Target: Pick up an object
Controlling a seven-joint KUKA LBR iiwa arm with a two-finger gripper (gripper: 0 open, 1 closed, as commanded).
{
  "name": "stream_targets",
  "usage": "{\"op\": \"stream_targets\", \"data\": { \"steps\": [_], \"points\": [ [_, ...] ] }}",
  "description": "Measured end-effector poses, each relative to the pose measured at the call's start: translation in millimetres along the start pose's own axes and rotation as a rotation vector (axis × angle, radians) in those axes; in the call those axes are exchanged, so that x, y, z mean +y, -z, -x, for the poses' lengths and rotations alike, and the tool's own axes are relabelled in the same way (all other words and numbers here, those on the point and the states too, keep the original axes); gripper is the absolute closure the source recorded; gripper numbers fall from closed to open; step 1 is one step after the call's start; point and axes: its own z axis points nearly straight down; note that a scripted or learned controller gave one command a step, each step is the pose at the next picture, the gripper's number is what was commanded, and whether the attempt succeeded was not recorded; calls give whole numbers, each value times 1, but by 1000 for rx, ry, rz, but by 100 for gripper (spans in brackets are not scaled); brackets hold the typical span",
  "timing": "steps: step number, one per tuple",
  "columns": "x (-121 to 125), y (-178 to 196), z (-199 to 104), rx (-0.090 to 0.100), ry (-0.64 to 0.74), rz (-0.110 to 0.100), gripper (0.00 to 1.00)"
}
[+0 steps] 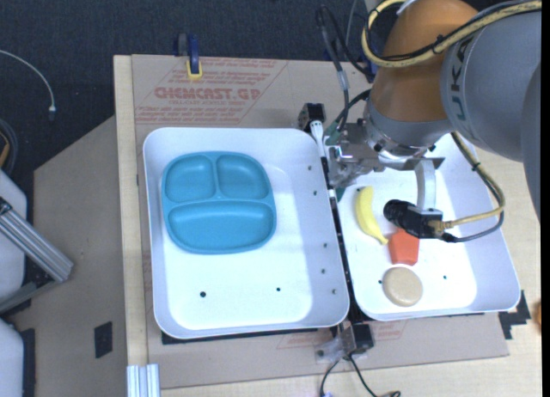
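Observation:
In the right bin [481, 292], a yellow banana [369, 215] lies near the left wall. An orange-red block [404, 248] sits just right of its lower end, and a tan round object [402, 286] lies in front of the block. My gripper [345, 170] hangs over the far left corner of this bin, just above the banana's upper end. The wrist and the orange band hide most of it. Nothing shows between its fingers.
The left bin [258, 301] holds a blue divided plate [220, 201] in its far left part. A cardboard sheet [206, 86] lies under both bins. The wall between the bins runs just left of the gripper.

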Motion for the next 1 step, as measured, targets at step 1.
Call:
{"op": "stream_targets", "data": {
  "steps": [1],
  "points": [
    [-11, 7, -60, 0, 2, 2, 100]
  ]
}}
